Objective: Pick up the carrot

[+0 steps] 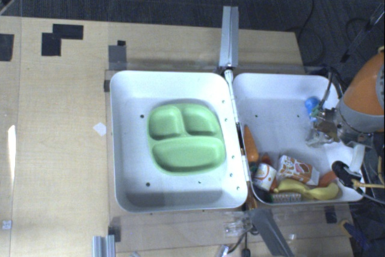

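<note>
Right white bin (271, 90) is holding the orange tapered carrot (249, 144) against its left wall; gripper (322, 129) is hovering near the right wall, finger state unclear; no labels legible.

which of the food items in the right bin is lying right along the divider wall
The carrot: the long orange piece lies lengthwise along the right bin's left wall. The banana and the small can sit farther in, toward the front edge.

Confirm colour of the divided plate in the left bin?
Light green divided plate, plain, no pattern; seen in the camera view.
</note>
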`<state>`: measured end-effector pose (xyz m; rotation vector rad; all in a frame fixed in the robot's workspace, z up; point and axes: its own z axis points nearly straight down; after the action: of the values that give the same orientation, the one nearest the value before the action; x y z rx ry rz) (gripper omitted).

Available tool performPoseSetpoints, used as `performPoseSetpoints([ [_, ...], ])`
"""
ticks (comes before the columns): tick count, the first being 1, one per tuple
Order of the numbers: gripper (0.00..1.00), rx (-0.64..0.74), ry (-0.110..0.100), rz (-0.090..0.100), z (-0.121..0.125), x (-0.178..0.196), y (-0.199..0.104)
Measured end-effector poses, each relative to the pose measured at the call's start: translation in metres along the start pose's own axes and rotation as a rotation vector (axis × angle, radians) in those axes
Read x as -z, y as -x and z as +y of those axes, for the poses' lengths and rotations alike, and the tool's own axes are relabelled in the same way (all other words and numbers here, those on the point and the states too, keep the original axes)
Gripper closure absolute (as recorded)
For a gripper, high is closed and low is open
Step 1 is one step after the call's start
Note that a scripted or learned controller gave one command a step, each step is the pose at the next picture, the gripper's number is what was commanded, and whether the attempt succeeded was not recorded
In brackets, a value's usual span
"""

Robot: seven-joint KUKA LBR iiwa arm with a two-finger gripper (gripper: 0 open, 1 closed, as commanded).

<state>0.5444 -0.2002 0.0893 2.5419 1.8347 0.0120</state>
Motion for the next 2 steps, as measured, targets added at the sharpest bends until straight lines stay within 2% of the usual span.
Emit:
performPoseSetpoints([
  [1, 1.00, 0.421, -0.003, -0.001, 0.045, 0.093, -0.051],
  [2, 1.00, 0.242, -0.003, -0.003, 0.107, 0.088, -0.031],
])
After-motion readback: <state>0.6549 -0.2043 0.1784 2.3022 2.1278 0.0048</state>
